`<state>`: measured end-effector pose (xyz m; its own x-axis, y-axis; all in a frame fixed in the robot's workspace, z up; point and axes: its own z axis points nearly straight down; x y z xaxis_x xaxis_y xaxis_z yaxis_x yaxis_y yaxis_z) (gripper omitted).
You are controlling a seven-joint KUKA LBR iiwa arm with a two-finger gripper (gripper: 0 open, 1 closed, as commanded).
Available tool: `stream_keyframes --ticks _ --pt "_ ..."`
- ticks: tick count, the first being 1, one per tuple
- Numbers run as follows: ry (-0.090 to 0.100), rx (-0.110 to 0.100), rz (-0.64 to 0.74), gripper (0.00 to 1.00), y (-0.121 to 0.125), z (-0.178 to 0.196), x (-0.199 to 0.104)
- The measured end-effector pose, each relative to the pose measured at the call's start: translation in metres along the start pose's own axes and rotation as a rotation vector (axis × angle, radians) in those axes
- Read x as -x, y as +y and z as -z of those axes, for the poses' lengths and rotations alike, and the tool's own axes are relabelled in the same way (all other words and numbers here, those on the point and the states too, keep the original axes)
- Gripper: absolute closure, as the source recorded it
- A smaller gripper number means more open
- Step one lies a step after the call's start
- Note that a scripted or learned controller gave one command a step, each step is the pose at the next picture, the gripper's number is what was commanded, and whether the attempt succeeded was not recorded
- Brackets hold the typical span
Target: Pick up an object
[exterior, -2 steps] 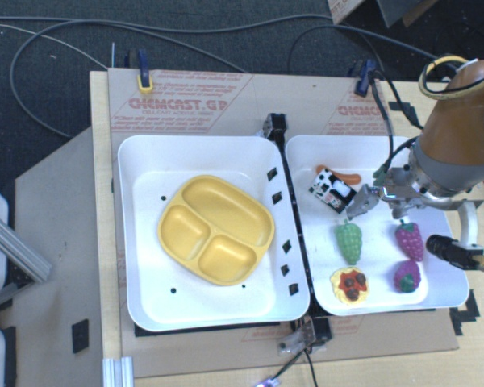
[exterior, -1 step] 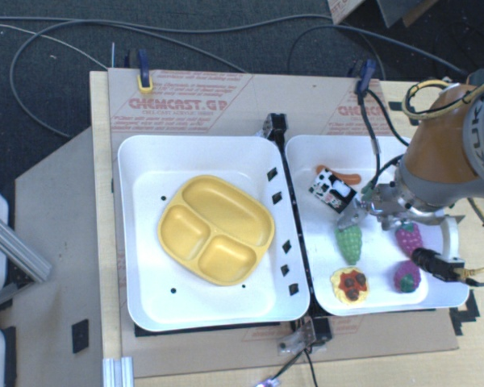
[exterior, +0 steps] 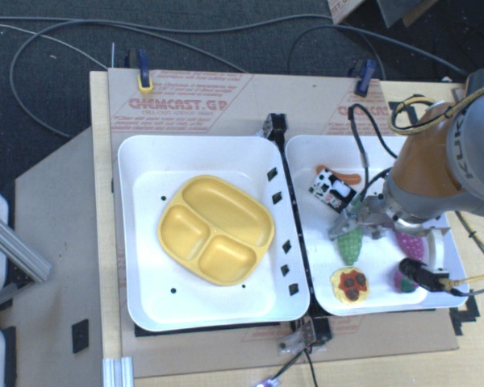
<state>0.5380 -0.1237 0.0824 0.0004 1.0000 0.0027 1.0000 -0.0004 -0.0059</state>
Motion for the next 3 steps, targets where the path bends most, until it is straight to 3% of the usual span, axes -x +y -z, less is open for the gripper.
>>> stream_keyframes --ticks 1,3 --pt "-0.001 0.005 0.0 1.0 0.001 0.013 0.0" --pt "-0.004 0.012 0.001 1.0 0.006 0.13 0.008"
